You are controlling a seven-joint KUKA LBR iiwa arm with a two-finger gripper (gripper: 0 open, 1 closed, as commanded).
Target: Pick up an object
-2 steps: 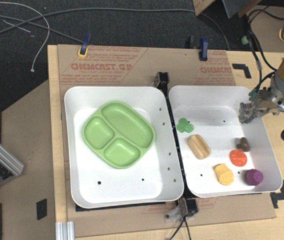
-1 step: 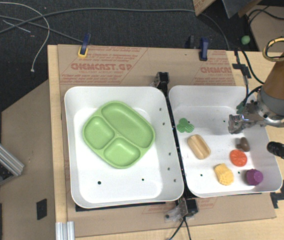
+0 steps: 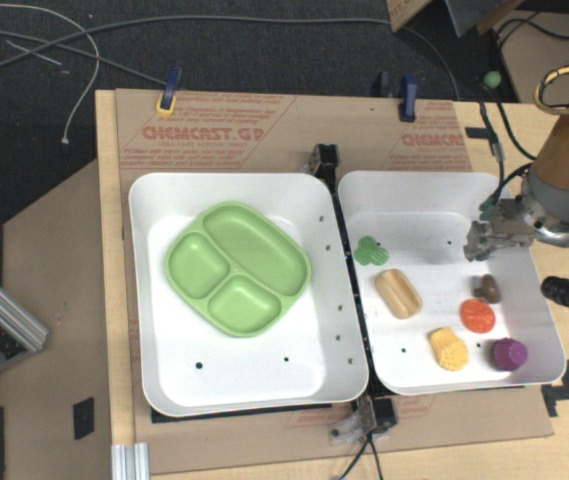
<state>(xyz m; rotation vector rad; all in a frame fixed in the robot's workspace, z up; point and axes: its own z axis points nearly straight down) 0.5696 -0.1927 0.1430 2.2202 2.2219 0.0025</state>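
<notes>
Now the gripper hangs over the far right part of the right bin, reaching in from the right, and from up here I cannot tell how its grasp stands; nothing shows caught in it. Below it, toward the near side, sits a loose cluster of small pieces, well spread so each can be reached alone.

Closest to the gripper is a small brown lump, just near of it, dark and rounded. Next comes a red-orange round piece, like a tomato, just beyond the lump on the near side. A purple piece rests by the near right corner, a knobbly yellow one to its left. Further left lies a tan loaf-shaped piece, slightly angled, and a small green leafy bit beside the bin's left wall.

The left bin carries a green divided plate, lying flat and well apart from the action.

My read: the arm is lined up for a drop, and the brown lump looks the likeliest target, though it is small and rounded and could slip away.
</notes>
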